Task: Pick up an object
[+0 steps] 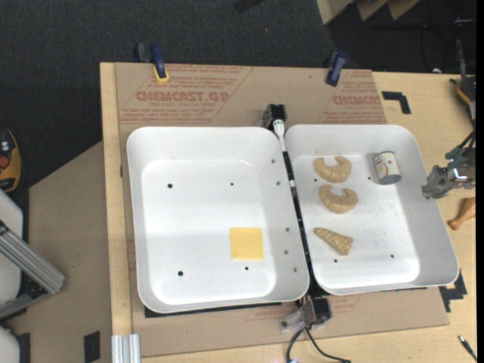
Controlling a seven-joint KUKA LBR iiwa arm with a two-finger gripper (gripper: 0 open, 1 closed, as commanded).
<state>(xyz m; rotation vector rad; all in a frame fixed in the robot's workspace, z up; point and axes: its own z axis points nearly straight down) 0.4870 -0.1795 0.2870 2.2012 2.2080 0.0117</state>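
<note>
1. Dark carpet surrounds a cardboard-topped bench (227,89) printed with red lettering, where two shallow white bins sit side by side, their inner rims touching along the middle.
2. Left bin (151,157): one flat yellow square (246,243) lies alone near the front right corner, with bare white floor on its other sides.
3. Right bin (408,225): two curled tan pastry shapes, an upper crescent (333,169) and a lower crescent (338,199), sit one behind the other near the inner wall, close but apart.
4. A tan cone (334,240) lies on its side in front of them, tip pointing toward the left bin.
5. A small grey-and-white can (386,167) lies on its side near the back of the right bin, just right of the upper crescent.
6. At the right edge of the view, the gripper (448,178) hangs just outside the right bin's outer rim, level with the can; whether its fingers are spread or closed cannot be told, and nothing is seen between them.
7. Blue clamps (159,60) pin the bench's back edge.
</note>
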